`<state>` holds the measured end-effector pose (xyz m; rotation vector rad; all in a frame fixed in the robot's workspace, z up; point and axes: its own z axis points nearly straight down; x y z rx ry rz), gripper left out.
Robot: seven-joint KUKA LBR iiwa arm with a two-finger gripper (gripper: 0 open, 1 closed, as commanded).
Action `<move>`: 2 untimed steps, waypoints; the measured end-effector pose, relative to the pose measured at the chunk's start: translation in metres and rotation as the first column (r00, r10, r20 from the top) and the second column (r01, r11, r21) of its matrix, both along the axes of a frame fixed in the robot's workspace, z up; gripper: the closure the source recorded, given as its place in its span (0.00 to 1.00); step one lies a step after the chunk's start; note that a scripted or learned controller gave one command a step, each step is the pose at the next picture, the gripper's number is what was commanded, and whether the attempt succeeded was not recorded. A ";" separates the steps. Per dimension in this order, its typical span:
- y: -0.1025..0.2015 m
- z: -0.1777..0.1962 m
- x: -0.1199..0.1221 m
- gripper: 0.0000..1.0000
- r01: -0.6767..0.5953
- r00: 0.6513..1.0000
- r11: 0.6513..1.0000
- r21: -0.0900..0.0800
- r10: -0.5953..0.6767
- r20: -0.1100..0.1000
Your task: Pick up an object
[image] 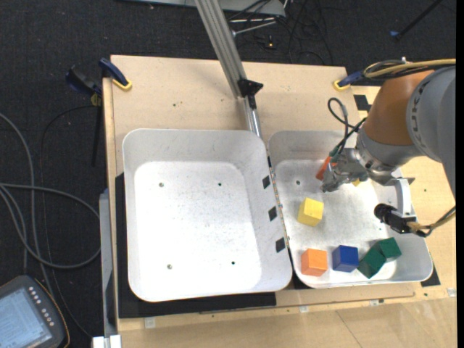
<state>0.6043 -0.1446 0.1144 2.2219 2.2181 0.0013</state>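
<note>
Camera view looks down on me at a slant, and nearest its lower edge, along the front wall of the right-hand shallow white plastic bin (417, 270), sits a row of small blocks: an orange cube (314, 262), a blue cube (346, 258) just beside it, and a dark green block (378, 257) at the right end, tilted and looking like two green pieces pressed together. A little farther back, apart from that row, a yellow cube (311, 212) lies on the bin floor with bare white floor around it. Beyond the yellow cube hangs my two-finger gripper (332, 177), low over the back-left part of this same bin; something small and orange-red shows at its left side, but I cannot tell whether that is a part of me or a thing, and I cannot tell how my jaws stand, wide, narrow or closed on anything. The yellow cube is the block closest to me, down and to the left, not touching. My grey arm with its orange band (395, 107) comes in from the right over the bin's back rim. The left-hand shallow white plastic bin (138, 151) touches the right one along their shared wall, and its speckled floor is open room. Farthest back, a slanted grey metal pole (221, 38) rises from the tan wooden bench (181, 93).
</note>
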 end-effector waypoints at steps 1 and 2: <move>-0.002 0.063 -0.003 1.00 -0.001 1.000 1.000 -0.001 0.001 0.005; -0.008 0.107 0.001 1.00 -0.003 1.000 1.000 -0.002 0.003 0.005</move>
